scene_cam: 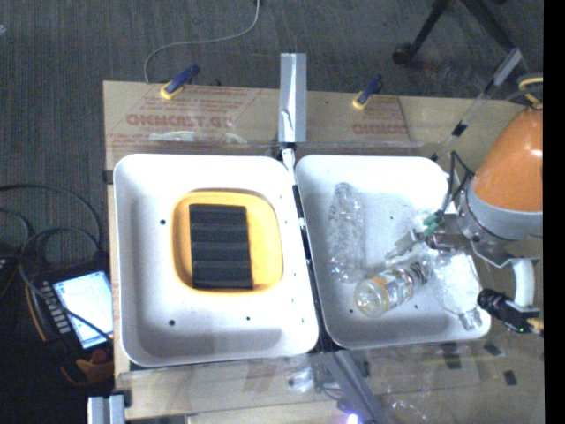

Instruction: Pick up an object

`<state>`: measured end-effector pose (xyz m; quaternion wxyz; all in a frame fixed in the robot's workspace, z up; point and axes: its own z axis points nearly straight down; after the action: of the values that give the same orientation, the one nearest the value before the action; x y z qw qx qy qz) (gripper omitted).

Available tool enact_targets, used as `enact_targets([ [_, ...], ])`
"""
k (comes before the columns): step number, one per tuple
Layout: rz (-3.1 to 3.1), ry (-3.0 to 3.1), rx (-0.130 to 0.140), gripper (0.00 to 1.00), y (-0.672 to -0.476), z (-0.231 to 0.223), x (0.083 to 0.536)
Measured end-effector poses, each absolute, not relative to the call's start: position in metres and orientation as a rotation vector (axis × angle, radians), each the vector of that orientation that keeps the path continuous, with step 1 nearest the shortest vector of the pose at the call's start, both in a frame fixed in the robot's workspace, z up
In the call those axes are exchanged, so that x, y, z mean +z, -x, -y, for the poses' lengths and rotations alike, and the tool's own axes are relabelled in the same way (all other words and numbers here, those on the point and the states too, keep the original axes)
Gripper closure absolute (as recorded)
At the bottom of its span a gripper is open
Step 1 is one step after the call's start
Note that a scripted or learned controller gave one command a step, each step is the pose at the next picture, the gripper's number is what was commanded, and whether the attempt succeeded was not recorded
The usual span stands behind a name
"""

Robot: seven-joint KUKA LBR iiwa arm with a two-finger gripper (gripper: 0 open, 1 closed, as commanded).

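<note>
A grey arm [508, 184] with an orange band reaches over the right-hand bin [371, 170], its gripper [424, 237] low above two clear plastic bottles — one lying lengthwise near the bin's left wall [346, 223], another with a pale label [388, 291] toward the front. Whether the jaws are parted or closed I cannot tell. In the left bin [141, 263] sits a yellow tray with a black slatted insert [225, 244].

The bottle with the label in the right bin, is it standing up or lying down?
Lying down. The labelled bottle rests on its side on the floor of the right bin, stretched slantwise, near the gripper.
</note>
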<state>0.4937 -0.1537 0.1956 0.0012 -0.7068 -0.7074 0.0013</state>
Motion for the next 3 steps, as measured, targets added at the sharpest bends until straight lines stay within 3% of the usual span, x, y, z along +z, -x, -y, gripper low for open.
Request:
enact_targets([
  [1,2.178,2.267,-0.003,0.0,-0.487,0.173,0.106],
  [2,2.155,2.292,-0.013,0.0,-0.532,0.202,0.091],
  [3,2.163,2.276,0.006,0.0,-0.661,0.201,0.09],
])
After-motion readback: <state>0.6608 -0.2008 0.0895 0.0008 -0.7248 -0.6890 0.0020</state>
